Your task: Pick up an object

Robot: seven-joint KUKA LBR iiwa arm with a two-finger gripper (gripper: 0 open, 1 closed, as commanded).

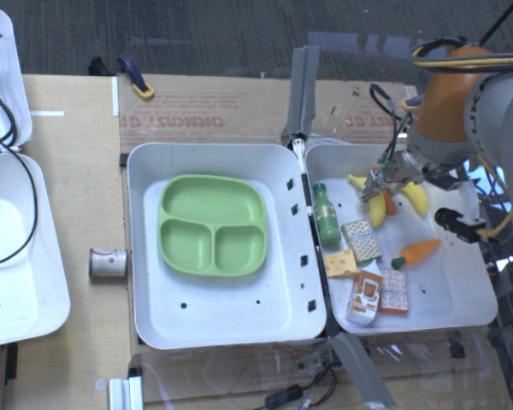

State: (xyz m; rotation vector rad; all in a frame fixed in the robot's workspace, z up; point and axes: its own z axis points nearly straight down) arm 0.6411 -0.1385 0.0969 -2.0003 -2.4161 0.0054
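The right bin holds several small items: a green bottle, yellow bananas, an orange carrot, a speckled cracker block, a cheese wedge, an orange-and-white carton and a red-patterned packet. My gripper is low in the back of this bin, right over a banana and touching or nearly touching the bunch. The wrist blocks the tips, and nothing is visibly lifted.
The left bin carries a green divided plate. A small can lies on the bench left of it. A blue-and-yellow tool lies at the back. A grey post rises between the bins. White tubs with black cables stand far left.
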